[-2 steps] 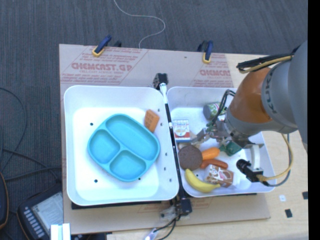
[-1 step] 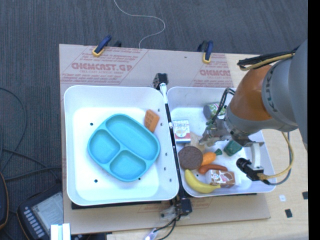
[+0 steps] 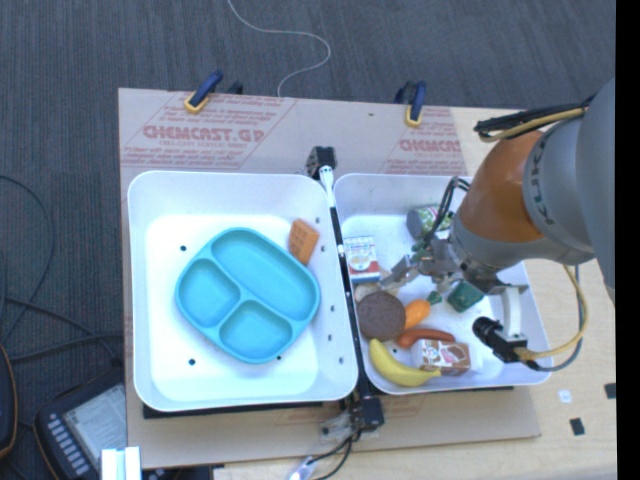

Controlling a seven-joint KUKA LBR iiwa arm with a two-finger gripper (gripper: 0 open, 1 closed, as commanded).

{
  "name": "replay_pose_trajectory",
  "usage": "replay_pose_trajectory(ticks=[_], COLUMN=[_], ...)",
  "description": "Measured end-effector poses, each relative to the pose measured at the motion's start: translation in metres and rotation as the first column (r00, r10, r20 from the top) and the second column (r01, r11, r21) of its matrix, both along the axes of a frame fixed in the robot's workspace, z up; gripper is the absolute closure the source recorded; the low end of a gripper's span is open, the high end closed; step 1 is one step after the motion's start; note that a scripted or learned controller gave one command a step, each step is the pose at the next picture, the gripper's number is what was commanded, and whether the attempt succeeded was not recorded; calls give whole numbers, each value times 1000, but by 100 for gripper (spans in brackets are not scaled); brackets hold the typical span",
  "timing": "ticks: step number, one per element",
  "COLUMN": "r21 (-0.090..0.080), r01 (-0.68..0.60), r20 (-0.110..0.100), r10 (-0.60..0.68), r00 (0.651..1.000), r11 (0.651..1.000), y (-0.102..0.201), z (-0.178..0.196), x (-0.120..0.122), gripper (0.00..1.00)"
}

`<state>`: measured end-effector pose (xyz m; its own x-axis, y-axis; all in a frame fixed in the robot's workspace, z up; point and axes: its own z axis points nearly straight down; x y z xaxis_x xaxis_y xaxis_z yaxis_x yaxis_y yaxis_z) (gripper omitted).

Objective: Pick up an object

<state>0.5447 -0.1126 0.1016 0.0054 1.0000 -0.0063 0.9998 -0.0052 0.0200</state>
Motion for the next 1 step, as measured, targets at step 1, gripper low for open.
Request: replay_pose_trajectory(ticks=[1], r21=[0], r01=[0], r20=[0], r10=[0], r00=[1000], r11=[1000], y=[0], z=[10], x=[0], gripper=[100])
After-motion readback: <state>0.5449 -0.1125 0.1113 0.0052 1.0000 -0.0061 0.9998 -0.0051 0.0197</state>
